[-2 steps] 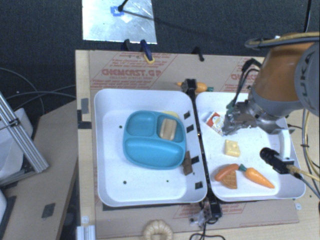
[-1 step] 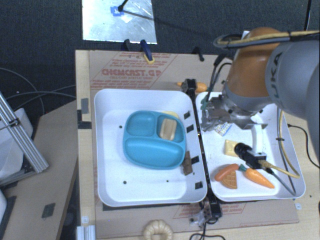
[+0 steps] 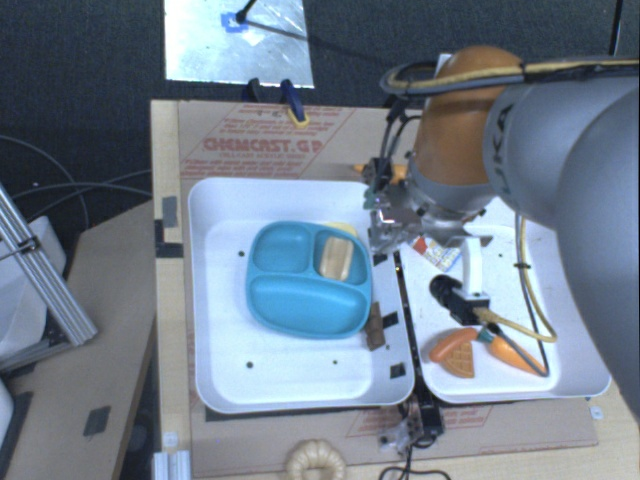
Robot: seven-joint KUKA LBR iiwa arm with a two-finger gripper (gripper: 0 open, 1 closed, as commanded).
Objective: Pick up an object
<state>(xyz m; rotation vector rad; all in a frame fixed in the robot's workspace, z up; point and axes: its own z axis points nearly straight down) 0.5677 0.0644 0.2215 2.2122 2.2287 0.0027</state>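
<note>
Where the two white bins meet, near their far ends, the gripper [image 3: 386,224] is seen hanging over the dividing rims, carried by the grey arm [image 3: 570,158] with its orange band; whether the jaws are wide or narrow cannot be told. Much of the right bin [image 3: 575,368] is overhung by the arm, and a red-and-white packet [image 3: 437,254] is partly hidden just beside the gripper.

Things to be picked up are found in both bins. In the left bin [image 3: 215,298] a blue divided plate [image 3: 295,303] is laid flat, of smooth plastic with rounded corners; in its far right compartment a tan, bread-like block [image 3: 336,258] is held. A small brown piece [image 3: 375,328] is set just beside the plate, against the bin's right wall. At the near end of the right bin an orange wedge [image 3: 453,354] and an orange carrot-shaped piece [image 3: 512,350] are placed close together.

Both bins are borne by a cardboard sheet [image 3: 265,138] printed in red, laid on the desk [image 3: 112,303]. A blue clamp [image 3: 294,103] is fixed at the sheet's far edge, a crinkled silvery sheet [image 3: 235,28] is spread beyond it on dark carpet, and a pale ring [image 3: 315,460] is seen at the near edge.
</note>
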